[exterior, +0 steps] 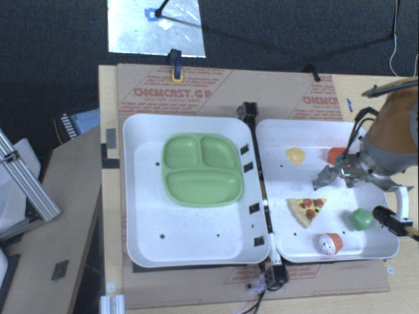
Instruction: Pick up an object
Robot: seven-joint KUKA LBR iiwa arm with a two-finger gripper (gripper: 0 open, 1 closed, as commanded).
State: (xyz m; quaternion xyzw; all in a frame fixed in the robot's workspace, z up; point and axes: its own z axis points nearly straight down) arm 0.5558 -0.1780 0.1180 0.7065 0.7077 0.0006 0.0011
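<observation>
Pizza slice (306, 210), toy, lower middle of the right bin (281, 133), lying flat and free. Near it: yellow piece (295, 155), red piece (336, 154), green ball (360, 219), red-and-white ball (328, 243). Gripper (326, 177) hangs just above the slice, jaws spread, holding nothing, apparently poised to descend. Left bin (141, 241) holds a green divided plate (202, 169).
</observation>
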